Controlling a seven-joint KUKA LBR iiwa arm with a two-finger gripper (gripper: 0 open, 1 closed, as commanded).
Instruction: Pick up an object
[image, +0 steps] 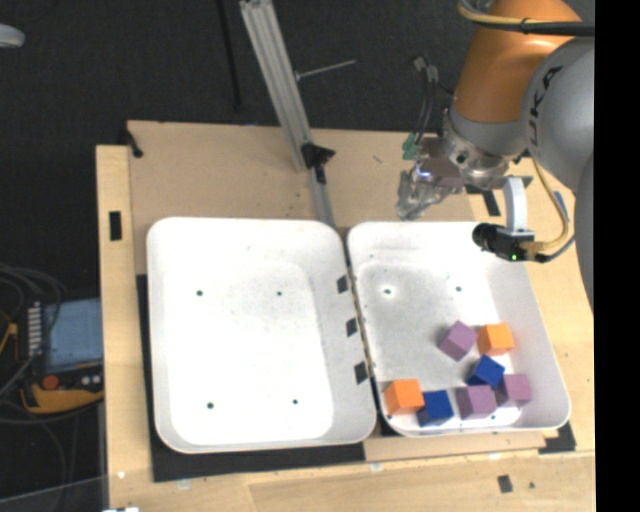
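Several small cubes lie in the near right corner of the right bin (420, 270): a purple cube (458, 340), an orange cube (496, 338), a blue cube (487, 372), two more purple cubes (517, 388) (477, 401), a second blue cube (435, 407) and a second orange cube (404, 395). My gripper (415, 197) hangs over the far rim of the right bin, well away from the cubes. Nothing can be seen in it.
The left bin (240, 330) sits beside the right one, their rims touching. A slanted metal pole (285, 90) rises behind the bins. A black cable fitting (500, 238) hangs from the arm over the right bin's far right corner. A blue box (72, 335) lies off the bench at left.
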